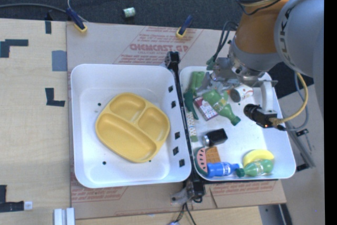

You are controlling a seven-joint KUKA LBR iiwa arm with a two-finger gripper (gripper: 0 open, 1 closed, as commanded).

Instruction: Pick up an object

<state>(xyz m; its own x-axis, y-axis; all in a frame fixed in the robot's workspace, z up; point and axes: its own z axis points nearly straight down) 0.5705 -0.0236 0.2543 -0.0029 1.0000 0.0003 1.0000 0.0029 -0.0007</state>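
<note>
The arm point(274, 23) reached in from the right and hung over the upper part of the right bin point(284, 153). Its gripper point(224, 77) sat low above the clutter there, close over the green bottle point(221, 105); whether it was touching could not be told. The gripper's state could not be told from this angle, as the wrist housing covered it.

Right bin contents: the green bottle lay tilted, with a red-labelled packet point(205, 109) just beside it on the left. A green cylinder point(196, 81) lay near the bin's upper left corner. A black block point(216, 137) lay near the middle. Along the lower edge were a watermelon slice point(200, 159), a blue bottle point(221, 169), a yellow banana-like piece point(258, 156) and a light green item point(259, 167) touching it.

The left bin point(84, 113) held a yellow divided plate point(131, 126), lying flat near its centre.
</note>
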